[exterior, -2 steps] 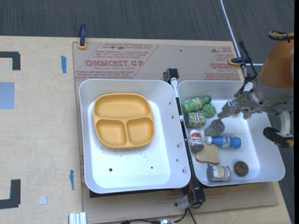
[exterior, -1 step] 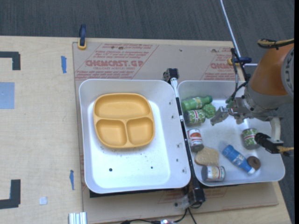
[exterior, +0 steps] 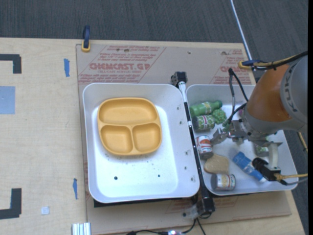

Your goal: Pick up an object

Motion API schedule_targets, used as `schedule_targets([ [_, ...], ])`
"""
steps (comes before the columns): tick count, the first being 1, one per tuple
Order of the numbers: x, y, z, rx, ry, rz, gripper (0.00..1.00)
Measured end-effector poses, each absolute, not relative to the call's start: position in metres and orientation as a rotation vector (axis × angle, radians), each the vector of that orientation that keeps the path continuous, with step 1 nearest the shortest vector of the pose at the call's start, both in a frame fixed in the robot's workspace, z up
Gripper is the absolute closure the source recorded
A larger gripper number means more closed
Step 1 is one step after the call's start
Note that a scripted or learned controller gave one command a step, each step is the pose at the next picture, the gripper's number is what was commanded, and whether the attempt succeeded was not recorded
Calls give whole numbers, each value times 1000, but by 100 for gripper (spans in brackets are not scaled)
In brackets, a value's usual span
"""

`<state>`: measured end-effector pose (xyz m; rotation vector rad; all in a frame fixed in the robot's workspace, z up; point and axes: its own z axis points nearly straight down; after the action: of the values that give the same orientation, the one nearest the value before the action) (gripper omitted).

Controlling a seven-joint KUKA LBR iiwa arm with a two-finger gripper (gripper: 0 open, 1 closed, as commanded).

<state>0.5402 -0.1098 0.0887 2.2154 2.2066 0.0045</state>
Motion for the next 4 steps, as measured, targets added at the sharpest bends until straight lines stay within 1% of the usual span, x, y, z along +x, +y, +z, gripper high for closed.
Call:
schedule_targets([
  [1,542,-108,99,2214,2208,10,100],
  [2,542,-109,99,2214,2206,8,0],
  [3,510,-101,91,2210,2189,9,0],
  [4,510,-96,99,2212,2203,13,100],
])
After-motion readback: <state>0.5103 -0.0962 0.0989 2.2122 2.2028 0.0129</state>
